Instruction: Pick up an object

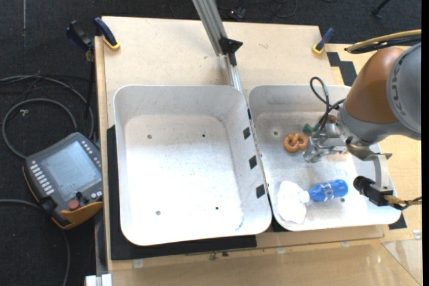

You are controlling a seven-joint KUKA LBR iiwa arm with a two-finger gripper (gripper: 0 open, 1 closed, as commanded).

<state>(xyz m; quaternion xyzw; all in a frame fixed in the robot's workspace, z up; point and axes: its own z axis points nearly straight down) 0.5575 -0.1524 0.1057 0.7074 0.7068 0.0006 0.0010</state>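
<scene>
In the right bin (268, 101) lie a small brown pretzel-shaped object (294, 142), a blue plastic bottle (328, 190) on its side, and a crumpled white cloth (291, 201) next to the bottle's neck. My gripper (315, 152) hangs low over the bin, just right of the pretzel and above the bottle. Nothing shows between its metal parts. The arm's orange band (372, 87) and grey wrist cover the bin's right side.
The left bin (127, 100) lies beside the right one, sharing a middle wall. A slanted metal rail (204, 0) rises from the back. Yellow clamps (110, 42) sit at the bench corners. A teach pendant (64, 174) lies on the floor to the left.
</scene>
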